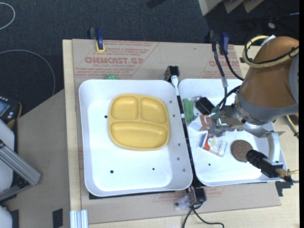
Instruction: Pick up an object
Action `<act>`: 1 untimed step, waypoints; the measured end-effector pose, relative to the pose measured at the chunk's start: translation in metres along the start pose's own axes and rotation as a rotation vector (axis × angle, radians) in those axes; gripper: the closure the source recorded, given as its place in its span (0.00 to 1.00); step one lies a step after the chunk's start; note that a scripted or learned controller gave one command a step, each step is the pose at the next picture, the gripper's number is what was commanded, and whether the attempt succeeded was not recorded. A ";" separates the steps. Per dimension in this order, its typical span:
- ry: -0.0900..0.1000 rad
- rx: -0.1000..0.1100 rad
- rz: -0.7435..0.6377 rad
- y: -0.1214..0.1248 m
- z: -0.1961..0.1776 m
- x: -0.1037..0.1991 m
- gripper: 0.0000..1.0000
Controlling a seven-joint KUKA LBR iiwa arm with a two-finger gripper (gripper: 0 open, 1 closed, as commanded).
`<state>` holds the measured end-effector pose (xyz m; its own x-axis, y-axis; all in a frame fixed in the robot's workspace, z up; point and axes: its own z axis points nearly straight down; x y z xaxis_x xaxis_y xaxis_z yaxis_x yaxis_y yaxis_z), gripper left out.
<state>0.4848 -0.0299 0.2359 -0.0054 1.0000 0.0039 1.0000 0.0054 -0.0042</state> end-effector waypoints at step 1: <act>0.001 -0.004 -0.007 -0.006 -0.004 0.116 1.00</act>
